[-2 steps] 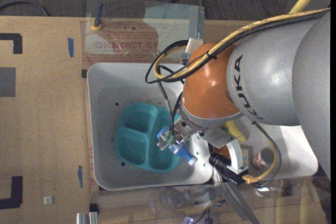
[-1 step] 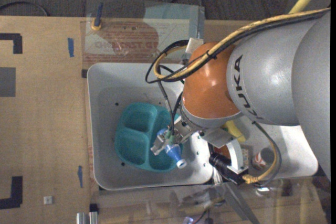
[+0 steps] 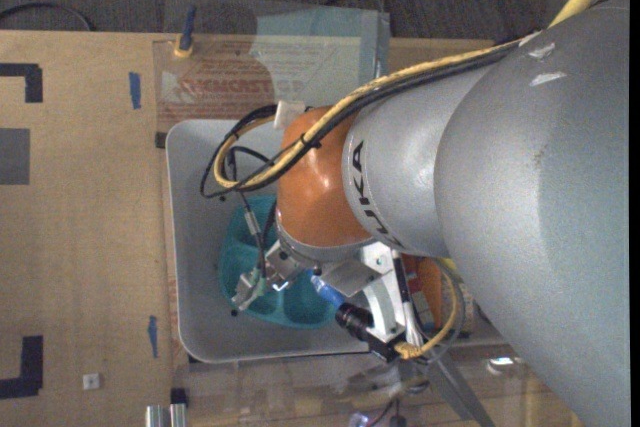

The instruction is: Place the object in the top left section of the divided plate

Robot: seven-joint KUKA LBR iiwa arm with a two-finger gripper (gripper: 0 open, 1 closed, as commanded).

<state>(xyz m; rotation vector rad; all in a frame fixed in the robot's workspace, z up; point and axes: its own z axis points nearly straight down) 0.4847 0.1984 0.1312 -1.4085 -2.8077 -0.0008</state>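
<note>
A teal divided plate (image 3: pixel 238 260) lies in the white bin (image 3: pixel 195 205), and the arm hides most of it. Only its left part and a section at the lower edge (image 3: pixel 300 307) show. My gripper (image 3: pixel 248 292) reaches down over the plate's lower left part, below the orange wrist band (image 3: pixel 315 190). Its tip is small and partly covered by the wrist, so I cannot make out any object at it. A small blue piece (image 3: pixel 322 288) shows by the wrist over the plate.
The grey arm (image 3: pixel 500 185) covers the right half of the view. An orange shape (image 3: pixel 430 287) shows behind the wrist at the right. Wooden bench (image 3: pixel 80 215) with blue tape marks lies left of the bin. A clear plastic sheet (image 3: pixel 300 55) sits behind the bin.
</note>
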